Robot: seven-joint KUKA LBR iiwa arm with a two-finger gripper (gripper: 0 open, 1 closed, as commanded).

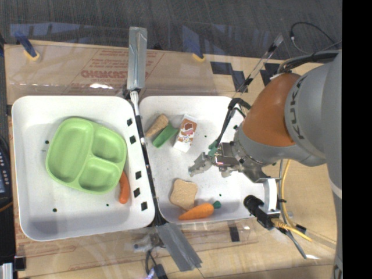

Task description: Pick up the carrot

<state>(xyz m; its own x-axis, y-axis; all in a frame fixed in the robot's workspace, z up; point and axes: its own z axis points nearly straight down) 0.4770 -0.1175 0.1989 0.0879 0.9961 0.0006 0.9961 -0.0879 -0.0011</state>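
On the bench, the left white bin (29, 156) holds a green divided plate (87, 154) with a small orange carrot-like piece (124, 188) just beside its lower right edge. In the right white bin (200, 104) lie a tan bread piece (156, 124) touching a green block (165, 136), a small carton (185, 133), a toast slice (183, 193) and the carrot (198, 211), flat along the near wall just below the toast. The jaws (199, 164) hang slightly open and empty above the bin floor, up and to the right of the toast, apart from the carrot.

A robotics lab is suggested, two shallow white plastic bins (35, 112) taped to a cardboard-covered bench (70, 63), loose cables (290, 228), toy food laid out.
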